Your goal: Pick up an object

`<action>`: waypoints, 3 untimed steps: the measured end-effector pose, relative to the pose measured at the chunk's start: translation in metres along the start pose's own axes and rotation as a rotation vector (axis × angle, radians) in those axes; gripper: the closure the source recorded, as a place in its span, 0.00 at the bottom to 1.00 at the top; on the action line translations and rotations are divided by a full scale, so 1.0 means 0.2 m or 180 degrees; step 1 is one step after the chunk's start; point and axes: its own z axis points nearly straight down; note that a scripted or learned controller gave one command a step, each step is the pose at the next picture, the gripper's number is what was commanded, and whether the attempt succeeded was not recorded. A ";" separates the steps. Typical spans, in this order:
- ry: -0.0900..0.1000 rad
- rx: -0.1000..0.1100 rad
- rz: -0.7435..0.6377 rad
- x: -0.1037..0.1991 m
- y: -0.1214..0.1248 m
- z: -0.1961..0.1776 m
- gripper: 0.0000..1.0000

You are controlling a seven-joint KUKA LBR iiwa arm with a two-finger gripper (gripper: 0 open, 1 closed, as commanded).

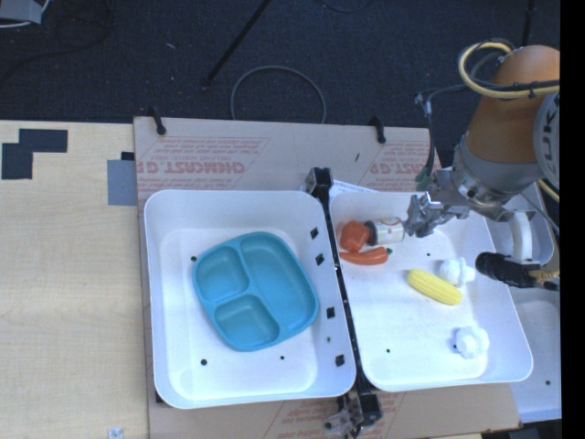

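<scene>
Your orange toy pieces [359,243] sit at the far-left end of the right shallow white bin [494,373], a rounder one with a long carrot-like one just in front, right beside the black divider. The grey two-finger gripper [422,216] hangs just right of them; can't tell how it's set. Further right lie a yellow corn cob [435,287] and two white lumps [470,341]. The left white bin [174,355] holds a blue compartment plate [254,289].

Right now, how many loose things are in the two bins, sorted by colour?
Blue: 1, the divided plate in the left bin.
Orange or red: 2, a round orange piece and a long red-orange piece.
Yellow: 1, the corn cob.
White: 2, small lumps and.
Total: 6.
</scene>
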 end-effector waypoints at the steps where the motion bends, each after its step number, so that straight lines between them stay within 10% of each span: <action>1: 0.0005 0.0011 -0.0012 0.22 -0.05 -0.02 1.00; 3: 0.0004 0.0018 -0.0014 0.64 -0.19 0.09 1.00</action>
